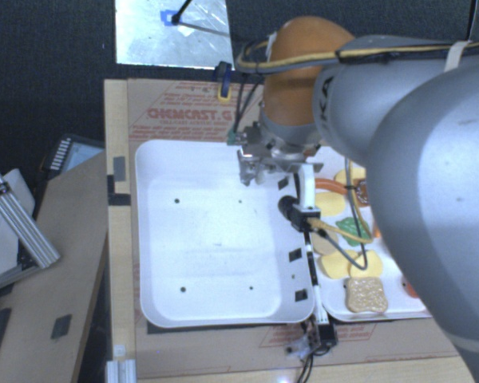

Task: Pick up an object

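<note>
Tool (254,166) over the far right corner of the left bin (164,214), close to the divider between the two bins, hanging from the orange-banded wrist (303,70). Finger spread impossible to judge from this slant: the tip reads as a grey blur against white plastic, and nothing visible between the fingers.

All candidate objects in the right bin (383,308), across the divider from the tool, toward the right and the near side of the counter (120,238). Nearest among them: a pale yellow round piece (330,204) just past the divider, with an orange strip (333,186) beside it on the far side. Further toward the near edge: a green piece (353,228), another yellow round (340,265), and a tan bread-like slice (366,294) lying flat near the front rim. Much of that bin hidden under the grey arm (431,134), so more items possible there.

Key relation, as a judgement: the pick requires a shift sideways over the divider before any descent. Pale yellow round piece the shortest reach, lying flat and low, probably awkward to pinch; orange strip's long axis roughly left to right, so fingers best closed across its narrow width.
</note>
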`<control>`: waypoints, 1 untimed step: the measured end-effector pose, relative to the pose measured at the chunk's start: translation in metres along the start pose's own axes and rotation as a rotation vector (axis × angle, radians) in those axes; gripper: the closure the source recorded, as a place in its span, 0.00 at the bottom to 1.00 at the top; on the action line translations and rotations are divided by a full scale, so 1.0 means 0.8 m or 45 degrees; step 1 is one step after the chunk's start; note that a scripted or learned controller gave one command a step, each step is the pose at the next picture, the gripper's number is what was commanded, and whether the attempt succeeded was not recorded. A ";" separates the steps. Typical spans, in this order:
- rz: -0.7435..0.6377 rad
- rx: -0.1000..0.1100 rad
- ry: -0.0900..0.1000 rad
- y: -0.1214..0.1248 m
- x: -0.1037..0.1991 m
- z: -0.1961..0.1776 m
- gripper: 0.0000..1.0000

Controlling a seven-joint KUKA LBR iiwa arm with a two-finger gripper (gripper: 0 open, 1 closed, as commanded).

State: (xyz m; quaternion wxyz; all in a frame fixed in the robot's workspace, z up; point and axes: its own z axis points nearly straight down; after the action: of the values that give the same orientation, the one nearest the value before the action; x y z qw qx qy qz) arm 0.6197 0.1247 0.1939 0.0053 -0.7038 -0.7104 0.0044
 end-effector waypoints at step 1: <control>-0.004 -0.020 0.004 0.030 0.128 0.033 1.00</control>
State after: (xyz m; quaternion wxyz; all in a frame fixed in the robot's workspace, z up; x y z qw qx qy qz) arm 0.6422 0.2271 0.1676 0.0008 -0.7026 -0.7116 -0.0024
